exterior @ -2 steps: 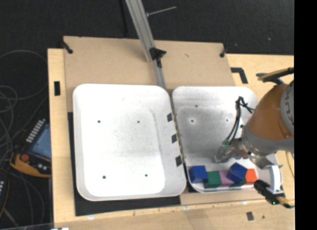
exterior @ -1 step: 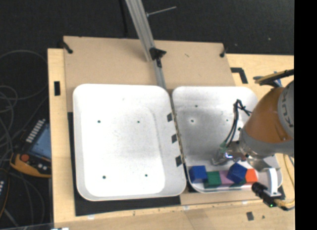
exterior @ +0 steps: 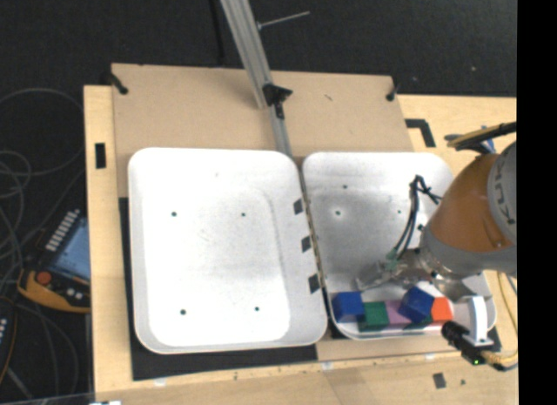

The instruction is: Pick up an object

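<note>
Low over the right bin (exterior: pixel 348 177), my gripper (exterior: pixel 409 283) hangs at the near corner; whether it is spread or pinched I cannot tell. Left to right beneath it lie a blue block (exterior: pixel 347 305), a green cube (exterior: pixel 375 314), a purple piece (exterior: pixel 398 314), another blue block (exterior: pixel 417 302) and an orange one (exterior: pixel 441 309), crowded together. Both bins are smooth white, on a tan board (exterior: pixel 218 107).

The table (exterior: pixel 365 98) (pale wood, with a brown board lying across it) is carrying two shallow white bins side by side, the left bin (exterior: pixel 218 251) and the right bin (exterior: pixel 365 194) touching.
</note>
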Available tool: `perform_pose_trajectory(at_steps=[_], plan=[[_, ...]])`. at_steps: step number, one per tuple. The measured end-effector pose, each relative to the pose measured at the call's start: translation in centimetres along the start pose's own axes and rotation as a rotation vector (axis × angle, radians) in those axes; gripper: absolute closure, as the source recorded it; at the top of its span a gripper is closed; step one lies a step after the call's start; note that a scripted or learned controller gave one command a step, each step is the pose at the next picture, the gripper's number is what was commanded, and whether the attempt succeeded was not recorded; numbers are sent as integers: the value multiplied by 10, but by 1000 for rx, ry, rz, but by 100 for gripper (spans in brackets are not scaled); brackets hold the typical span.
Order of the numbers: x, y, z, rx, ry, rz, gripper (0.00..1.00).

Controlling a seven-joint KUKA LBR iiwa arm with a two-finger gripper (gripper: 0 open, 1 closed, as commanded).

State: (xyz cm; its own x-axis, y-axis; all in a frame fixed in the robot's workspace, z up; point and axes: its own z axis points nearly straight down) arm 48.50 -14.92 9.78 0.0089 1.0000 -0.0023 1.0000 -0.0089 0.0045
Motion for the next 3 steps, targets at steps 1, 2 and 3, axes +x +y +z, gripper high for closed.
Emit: perform_pose_trajectory(at_steps=[1,2,3], plan=[[-1,1,-11,-4,-1,3,100],[-1,1,-10,-3,-1,3,0],[14,2,-107,-6,0,-14,0]])
